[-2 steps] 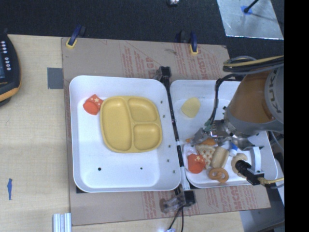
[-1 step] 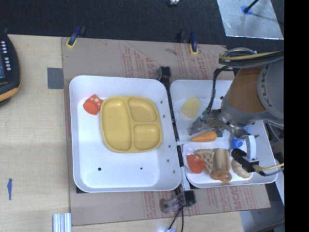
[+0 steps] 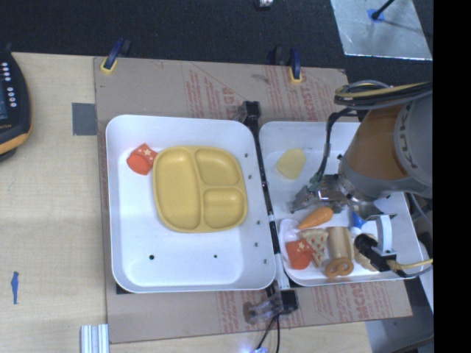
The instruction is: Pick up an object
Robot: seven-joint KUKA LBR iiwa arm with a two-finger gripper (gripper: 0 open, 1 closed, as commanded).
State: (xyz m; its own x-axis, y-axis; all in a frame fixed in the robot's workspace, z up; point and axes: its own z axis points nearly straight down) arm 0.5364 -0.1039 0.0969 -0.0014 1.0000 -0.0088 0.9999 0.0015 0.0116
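Observation:
My gripper [image 3: 312, 196] hangs low in the right bin [image 3: 274, 144], at the end of the grey and orange arm [image 3: 383, 149] that comes in from the right. Just below it lies an orange carrot [image 3: 316, 217], close to its tip or touching it. A pale yellow round piece [image 3: 291, 163] lies up and to the left of the gripper. Along the bin's front edge sit a red piece [image 3: 297, 254], a tan wedge [image 3: 317, 242], a brown roll [image 3: 339, 242] and a pretzel [image 3: 338, 268]. I see nothing held.
The left bin [image 3: 184, 274] holds a yellow divided plate [image 3: 199, 188] and a red strawberry-like piece [image 3: 140, 159] at its left. A wall between the two bins runs just left of the gripper. Blue and yellow clamps hold the cardboard at the back.

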